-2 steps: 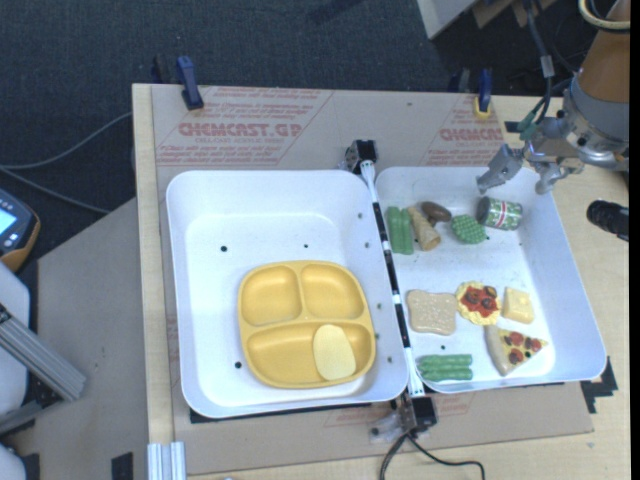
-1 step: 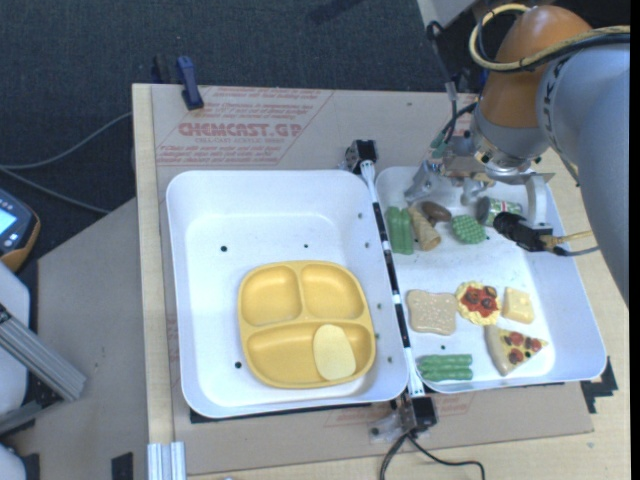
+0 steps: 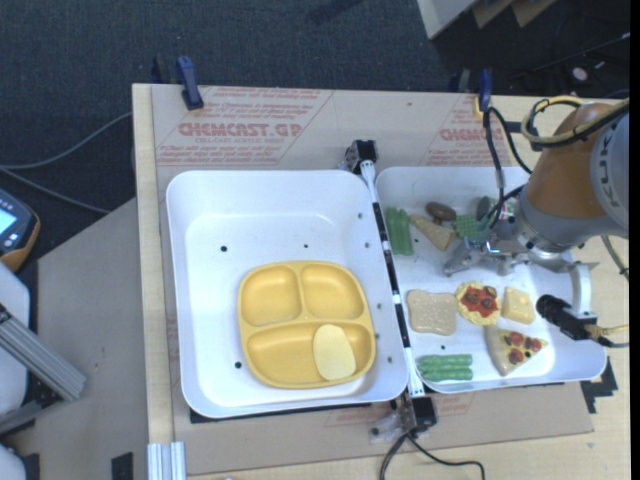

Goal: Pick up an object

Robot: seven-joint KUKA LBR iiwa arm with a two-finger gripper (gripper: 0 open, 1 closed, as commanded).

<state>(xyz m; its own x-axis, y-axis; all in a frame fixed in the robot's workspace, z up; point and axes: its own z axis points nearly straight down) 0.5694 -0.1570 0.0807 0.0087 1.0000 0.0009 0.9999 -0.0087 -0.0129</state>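
Observation:
My gripper (image 3: 478, 256) is low in the right bin (image 3: 566, 372), near its middle, at the end of the arm (image 3: 565, 193) that reaches in from the right. Right behind it lie a green leafy piece (image 3: 468, 226), a pale wedge (image 3: 433, 232) and a small brown item (image 3: 440, 210). In front of it sit a round pizza (image 3: 478, 303), a bread slice (image 3: 432, 311), a yellow cheese cube (image 3: 518, 305), a pizza slice (image 3: 515, 348) and green beans (image 3: 445, 368). A green strip (image 3: 399, 231) lies by the bin's left wall.
The left bin (image 3: 200, 258) holds a yellow divided plate (image 3: 270, 298) with a pale oval piece (image 3: 334, 352) in its front compartment. A black clip (image 3: 361, 152) sits where the bins meet at the back. Cables (image 3: 510, 143) run along the arm.

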